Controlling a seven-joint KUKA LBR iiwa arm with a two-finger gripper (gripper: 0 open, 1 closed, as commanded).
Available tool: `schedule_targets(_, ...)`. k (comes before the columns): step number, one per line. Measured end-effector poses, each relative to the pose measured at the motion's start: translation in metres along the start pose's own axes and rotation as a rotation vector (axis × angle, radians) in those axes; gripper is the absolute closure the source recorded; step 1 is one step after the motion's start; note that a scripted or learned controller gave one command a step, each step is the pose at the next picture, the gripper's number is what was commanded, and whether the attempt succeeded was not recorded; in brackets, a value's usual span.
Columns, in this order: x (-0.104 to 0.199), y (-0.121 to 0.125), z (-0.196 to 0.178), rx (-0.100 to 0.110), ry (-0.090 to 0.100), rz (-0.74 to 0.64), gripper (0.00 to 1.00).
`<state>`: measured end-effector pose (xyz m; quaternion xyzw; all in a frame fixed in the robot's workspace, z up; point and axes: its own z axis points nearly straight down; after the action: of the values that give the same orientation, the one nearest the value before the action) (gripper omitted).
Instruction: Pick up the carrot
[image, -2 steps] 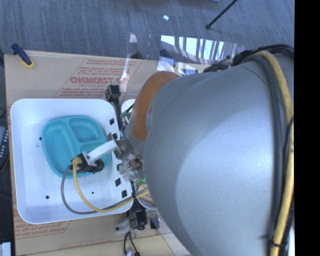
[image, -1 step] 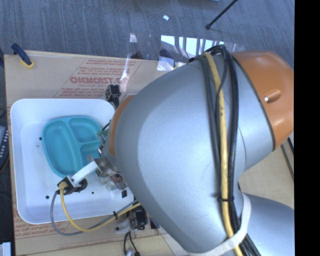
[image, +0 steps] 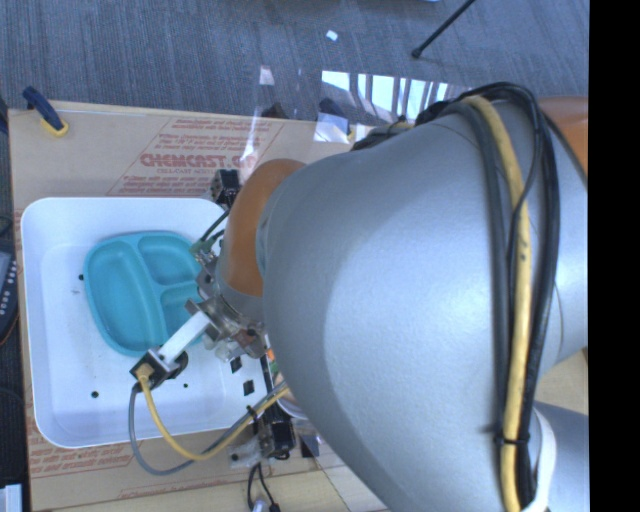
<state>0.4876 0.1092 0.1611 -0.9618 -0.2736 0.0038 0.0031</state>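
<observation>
Camera view: my arm (image: 400, 300) leans low over the left bin (image: 40, 300), so my claw (image: 225, 330) hangs just right of the teal divided plate (image: 130, 285). I cannot tell whether the claw is open or closed, nor where the carrot lies. I judge I'm down here reaching for it.

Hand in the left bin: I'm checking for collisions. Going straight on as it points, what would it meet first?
Probably the bare floor of the white bin, beside the teal plate; the hand seems to point down there, though the arm hides its tip.
</observation>
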Motion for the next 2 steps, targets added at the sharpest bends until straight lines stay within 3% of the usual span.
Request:
schedule_targets(1, 0.004, -0.03, -0.008, -0.004, -0.001, 0.173, 1.0)
schedule_targets(2, 0.067, -0.049, -0.07, -0.002, 0.004, 0.244, 1.0)
